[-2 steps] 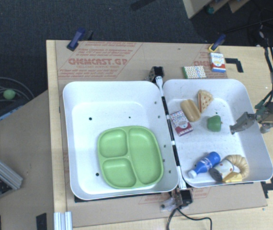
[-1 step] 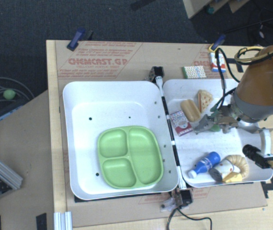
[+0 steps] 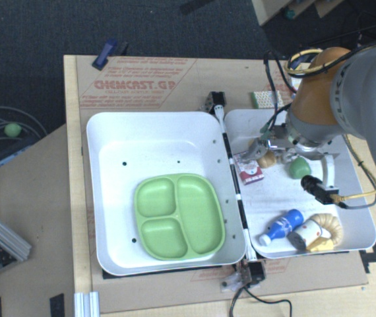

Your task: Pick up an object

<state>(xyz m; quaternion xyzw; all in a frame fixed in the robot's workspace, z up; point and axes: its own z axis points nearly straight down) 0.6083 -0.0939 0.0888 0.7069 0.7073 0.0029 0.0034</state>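
My gripper (image 3: 275, 148) hangs low over the far part of the right bin (image 3: 353, 177), under the grey arm with its orange band (image 3: 314, 94). Just below it lie a small tan object (image 3: 267, 158) and a green round object (image 3: 299, 168). A red and white packet (image 3: 249, 172) rests to their left against the bin's left wall. Toward the near edge are a blue and white bottle (image 3: 283, 226) and a tan ring-shaped piece (image 3: 326, 226) with a yellow bit beside it. I see nothing lifted off the bin floor.
The left bin (image 3: 109, 137) bears a green divided plate (image 3: 177, 215). A black cable (image 3: 356, 200) loops off the wrist over the right bin's right side. Clips (image 3: 216, 102) sit where the bins meet. A blue object (image 3: 105, 54) lies on the board's far left corner.
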